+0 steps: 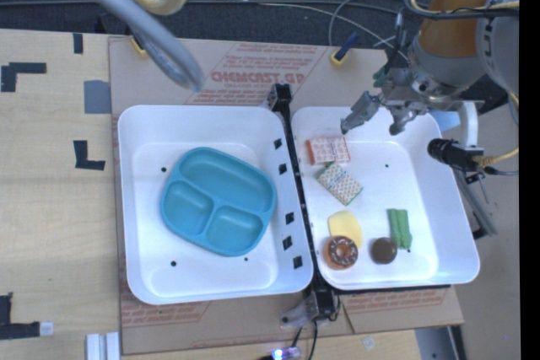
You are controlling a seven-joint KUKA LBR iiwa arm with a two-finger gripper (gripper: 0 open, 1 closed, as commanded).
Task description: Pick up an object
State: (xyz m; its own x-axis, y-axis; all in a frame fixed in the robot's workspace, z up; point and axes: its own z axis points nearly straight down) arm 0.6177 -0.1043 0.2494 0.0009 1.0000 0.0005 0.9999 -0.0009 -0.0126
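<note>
Over the back edge of the right bin (451, 206), the gripper (376, 120) is hovering with its two fingers spread apart and nothing between them. Below it in that bin, a red-and-white packet (327, 151) and a patterned packet (341, 183) are lying near the divider, with a yellow piece (344, 225), doughnut (342, 252), brown ball (384, 250) and green block (399, 228) sitting along the front. A blue divided plate (218, 201) is resting in the left bin (139, 181).
</note>
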